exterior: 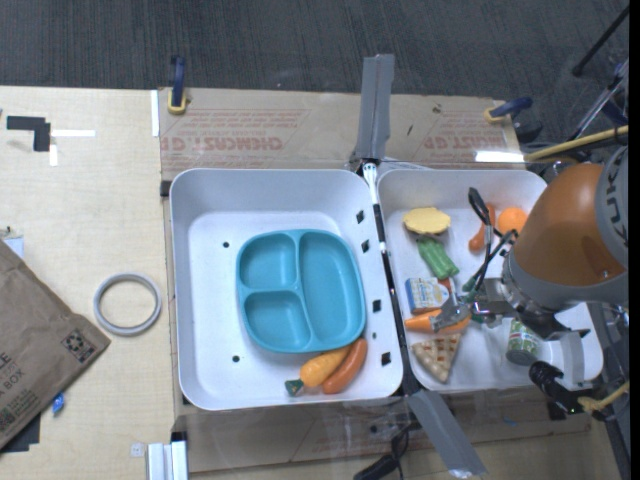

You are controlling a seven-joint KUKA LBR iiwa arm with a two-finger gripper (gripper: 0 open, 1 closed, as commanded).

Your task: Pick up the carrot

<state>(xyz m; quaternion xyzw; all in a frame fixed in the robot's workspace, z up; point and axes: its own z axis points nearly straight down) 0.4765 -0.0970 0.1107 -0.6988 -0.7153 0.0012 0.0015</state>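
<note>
The carrot (318, 369) lies in the left bin (185, 298), just at the near edge of the plate (300, 290), with its green end pointing left. A sausage (347, 364) of almost the same colour lies against it on its right side, and the near wall of the bin is close behind both. A grasp here could easily take the sausage instead, or pinch both, or strike the wall. The end effector (455, 314) is well to the right of the plate, low in the right bin (450, 171), and I cannot tell if it is wide or narrow. It is at a small orange piece (424, 321), beside a pizza wedge (438, 354). This piece also looks like a carrot, so I judge the program may aim at the wrong one. Things are crowded there, and a neighbour may be pushed or lifted. Further from the plate, the arm (570, 238) hides part of this bin.
</note>
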